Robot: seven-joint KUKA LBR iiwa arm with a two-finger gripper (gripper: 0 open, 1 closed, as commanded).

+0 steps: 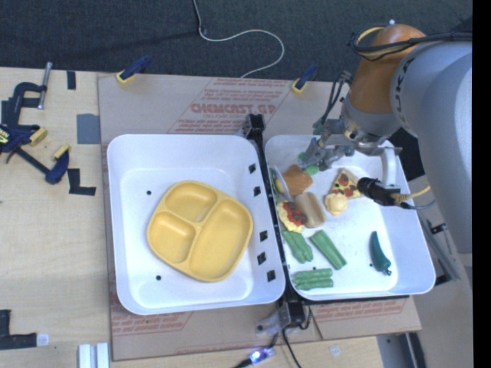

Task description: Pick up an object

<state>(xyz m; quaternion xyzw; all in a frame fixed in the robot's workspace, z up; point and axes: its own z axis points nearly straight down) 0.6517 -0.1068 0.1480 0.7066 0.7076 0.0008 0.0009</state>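
1. Nearest the worktop's front edge, the right bin (pixel 410 282) carried green bean pods (pixel 314 279) at its front left corner and a dark green pepper (pixel 379 252) toward its front right.
2. In the left bin (pixel 123 205), a yellow divided plate (pixel 200 229) lay near the middle, tilted across the floor.
3. Along the right bin's left wall lay a hot dog bun (pixel 311 208) beside a brown bread roll (pixel 296 180), with a pizza slice (pixel 343 192) further toward the centre.
4. At the right bin's rear, the claw (pixel 322 153) hung low just behind the bread roll and the pizza slice; I cannot tell how wide it stood or whether it touched anything, since the wrist covered it.
5. The grey arm (pixel 430 90) ran off the right edge, hiding the bin's rear right corner.
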